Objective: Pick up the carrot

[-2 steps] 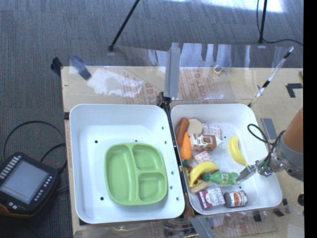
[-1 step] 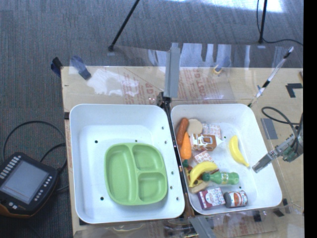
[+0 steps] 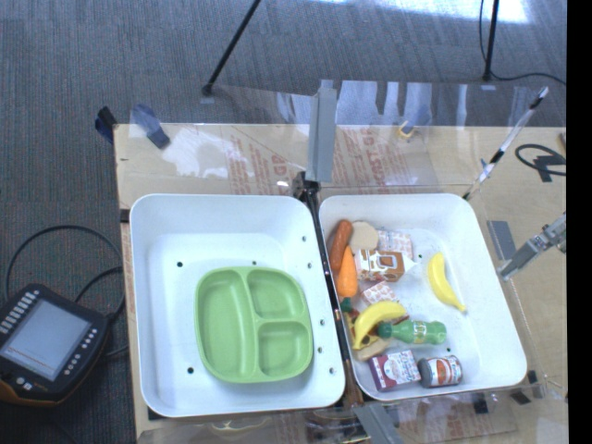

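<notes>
The carrot point(image 3: 348, 272) is a small orange piece with a green top. It lies in the right bin point(image 3: 490, 340), hard against the left wall, with its green end pointing toward the front. A reddish sausage-shaped toy point(image 3: 339, 240) lies just behind it, touching or nearly so. An orange-and-white carton point(image 3: 381, 265) sits right beside the carrot on its right side.
The right bin also holds two bananas point(image 3: 447, 283) point(image 3: 377, 320), a green bottle point(image 3: 418, 331), a can point(image 3: 439, 370), a red box point(image 3: 393, 370) and a tan round piece point(image 3: 364, 237). The left bin point(image 3: 157, 248) holds a green divided plate point(image 3: 254, 324). A tablet point(image 3: 42, 340) lies on the floor at left.
</notes>
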Available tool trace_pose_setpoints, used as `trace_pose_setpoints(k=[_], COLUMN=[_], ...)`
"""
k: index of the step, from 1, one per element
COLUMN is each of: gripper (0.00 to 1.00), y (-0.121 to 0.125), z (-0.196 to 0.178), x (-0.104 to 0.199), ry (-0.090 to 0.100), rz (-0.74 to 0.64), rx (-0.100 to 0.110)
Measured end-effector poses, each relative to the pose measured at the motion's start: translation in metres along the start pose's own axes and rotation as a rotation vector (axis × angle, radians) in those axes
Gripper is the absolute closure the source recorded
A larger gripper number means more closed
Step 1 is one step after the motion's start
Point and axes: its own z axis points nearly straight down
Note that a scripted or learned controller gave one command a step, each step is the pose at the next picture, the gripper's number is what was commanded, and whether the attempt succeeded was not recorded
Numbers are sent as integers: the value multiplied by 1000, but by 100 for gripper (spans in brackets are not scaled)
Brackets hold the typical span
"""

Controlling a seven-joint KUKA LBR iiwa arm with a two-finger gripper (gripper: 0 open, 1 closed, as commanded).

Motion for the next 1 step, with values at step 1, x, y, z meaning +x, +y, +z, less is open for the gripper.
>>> trace_pose_setpoints(k=[1], gripper=[0], y=[-22], z=[135], x=[12], ry=[5], rz=[-68], rx=[3])
